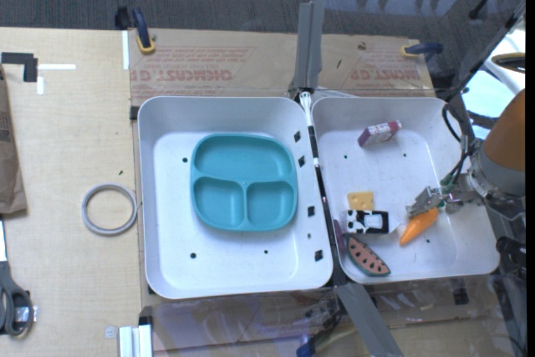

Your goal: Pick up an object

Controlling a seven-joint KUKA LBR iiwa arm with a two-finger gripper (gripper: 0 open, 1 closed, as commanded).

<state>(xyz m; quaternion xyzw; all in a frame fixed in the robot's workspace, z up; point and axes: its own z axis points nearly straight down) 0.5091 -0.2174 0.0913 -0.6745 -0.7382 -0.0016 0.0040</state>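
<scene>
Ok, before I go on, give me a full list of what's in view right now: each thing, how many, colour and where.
bins: 2, white, side by side on the bench
divided plate: 1, teal, middle of left bin
carrot: 1, orange, right bin, right side, at the gripper tip
watermelon slice: 1, red with green rind, right bin, front edge
black-and-white toy: 1, right bin, centre
yellow piece: 1, right bin, just above that toy
pinkish packet: 1, right bin, back
tape ring: 1, grey, bench left of the bins
gripper: 1, metal, over right bin beside the carrot
</scene>
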